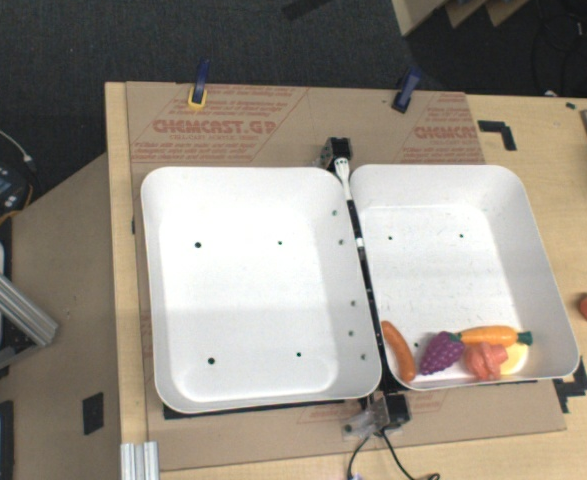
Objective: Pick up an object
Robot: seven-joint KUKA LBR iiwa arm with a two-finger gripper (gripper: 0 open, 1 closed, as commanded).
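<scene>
Orange toy carrot point(493, 335) lay along the near wall of the right bin point(443, 193), touching a yellow piece point(514, 360) | purple grapes point(440, 352) and red piece point(482, 361) just beside it | orange sausage-shaped toy point(398, 351) in the near-left corner | left bin point(243, 198) alongside | cardboard-topped bench point(273, 108) beneath | gripper state: cannot tell.
</scene>
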